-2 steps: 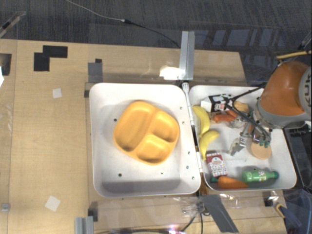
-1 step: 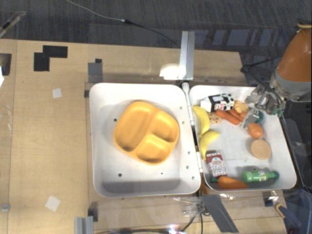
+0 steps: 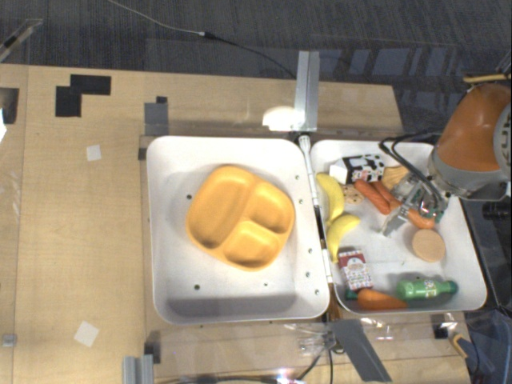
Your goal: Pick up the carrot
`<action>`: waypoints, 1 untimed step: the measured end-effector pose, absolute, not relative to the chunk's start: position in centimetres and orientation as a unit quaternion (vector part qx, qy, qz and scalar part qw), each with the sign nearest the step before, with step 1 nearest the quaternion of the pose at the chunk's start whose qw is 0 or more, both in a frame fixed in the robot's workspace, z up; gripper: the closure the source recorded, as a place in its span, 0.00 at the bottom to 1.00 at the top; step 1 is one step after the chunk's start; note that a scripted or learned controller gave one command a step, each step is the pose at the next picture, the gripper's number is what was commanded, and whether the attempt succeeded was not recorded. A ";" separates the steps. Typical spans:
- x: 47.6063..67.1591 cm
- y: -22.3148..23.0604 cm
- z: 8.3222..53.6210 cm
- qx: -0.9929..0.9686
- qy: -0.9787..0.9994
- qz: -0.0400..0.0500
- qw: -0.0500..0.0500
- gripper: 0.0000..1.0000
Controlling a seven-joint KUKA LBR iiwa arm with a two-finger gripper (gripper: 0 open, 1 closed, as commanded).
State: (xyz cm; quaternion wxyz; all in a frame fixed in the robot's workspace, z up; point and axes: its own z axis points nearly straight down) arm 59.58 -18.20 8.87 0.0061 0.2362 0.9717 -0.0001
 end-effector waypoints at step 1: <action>57.4 -18.7 8.8 0.391 0.920 0.001 0.006 0.00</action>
